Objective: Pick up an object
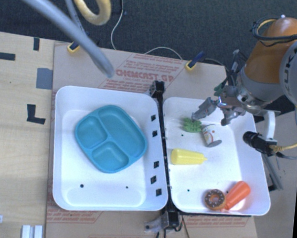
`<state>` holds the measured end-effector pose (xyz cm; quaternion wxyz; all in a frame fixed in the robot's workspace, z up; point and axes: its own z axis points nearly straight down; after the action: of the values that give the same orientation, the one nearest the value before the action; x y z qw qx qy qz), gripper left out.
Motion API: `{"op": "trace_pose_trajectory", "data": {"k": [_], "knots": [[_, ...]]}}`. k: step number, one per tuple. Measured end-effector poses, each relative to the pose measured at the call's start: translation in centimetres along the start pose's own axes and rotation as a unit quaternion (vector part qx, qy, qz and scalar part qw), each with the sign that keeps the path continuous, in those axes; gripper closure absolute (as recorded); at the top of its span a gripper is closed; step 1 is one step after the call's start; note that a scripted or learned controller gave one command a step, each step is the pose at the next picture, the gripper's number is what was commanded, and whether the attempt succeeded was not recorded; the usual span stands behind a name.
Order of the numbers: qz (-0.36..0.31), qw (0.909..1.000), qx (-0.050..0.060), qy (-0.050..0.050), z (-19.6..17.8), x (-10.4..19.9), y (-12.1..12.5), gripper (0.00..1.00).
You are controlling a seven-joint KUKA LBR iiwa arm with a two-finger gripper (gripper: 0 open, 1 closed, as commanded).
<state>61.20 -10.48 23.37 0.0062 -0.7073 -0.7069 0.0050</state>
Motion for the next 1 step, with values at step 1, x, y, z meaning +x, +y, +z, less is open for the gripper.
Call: {"op": "trace_pose_trajectory", "data": {"k": [1], "knots": [[-0.001, 1.0000, -0.006, -0.001, -0.65, 0.03, 0.21, 0.00]]}}
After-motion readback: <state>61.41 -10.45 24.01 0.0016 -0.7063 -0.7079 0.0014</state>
